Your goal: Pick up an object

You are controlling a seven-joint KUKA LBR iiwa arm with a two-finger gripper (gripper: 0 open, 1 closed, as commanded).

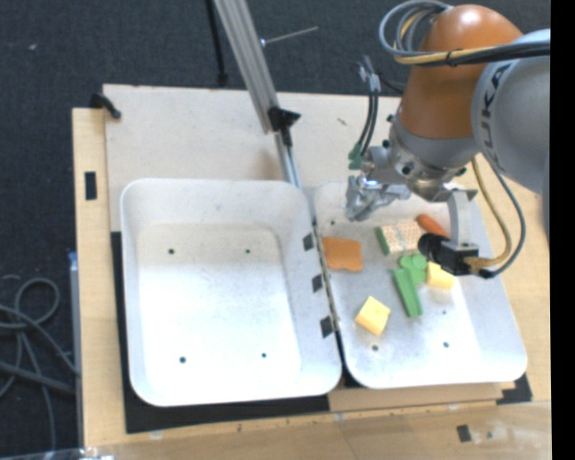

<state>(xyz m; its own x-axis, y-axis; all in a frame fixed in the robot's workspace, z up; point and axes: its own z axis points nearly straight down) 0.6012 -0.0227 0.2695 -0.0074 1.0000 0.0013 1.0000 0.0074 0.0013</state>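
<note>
The right bin (460,353) holds several small objects. An orange block (342,254) lies near its left wall, and a yellow block (372,315) lies below that. A green piece (408,283) lies in the middle, with a pale patterned block (396,237) above it. A smaller yellow piece (440,277) and an orange-red piece (432,224) lie to the right. My gripper (363,202) hangs over the bin's upper left part, above and right of the orange block. Nothing shows between its fingers.
The left bin (211,295) lies beside the right one. A slanted metal pole (254,65) rises from behind the bins. The arm's orange band (455,56) and black cables (460,252) hang over the right bin's upper right part.
</note>
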